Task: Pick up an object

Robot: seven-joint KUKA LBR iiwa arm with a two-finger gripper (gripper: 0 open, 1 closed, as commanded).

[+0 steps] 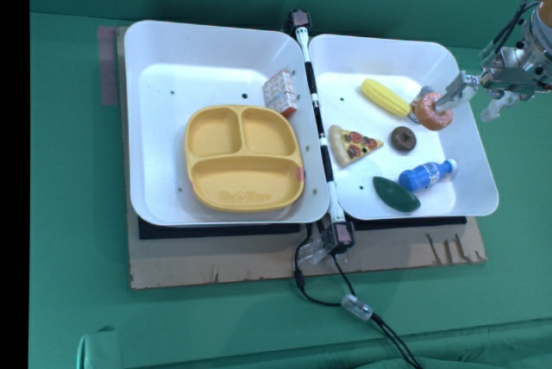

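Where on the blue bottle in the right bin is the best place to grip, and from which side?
Grip the blue bottle across its body's middle, pincer coming from above. It lies on its side, white cap up-right, with bare floor on both long sides.

The arm enters from the right edge of the camera view, its orange band just visible at the upper right corner, up and to the right of the claw (448, 98). The metal wrist assembly, draped with dark cables, lies to the claw's right. The claw extends leftward and slightly downward from the wrist. One finger (454, 91) reaches left; another (496, 109) hangs apart to the right.
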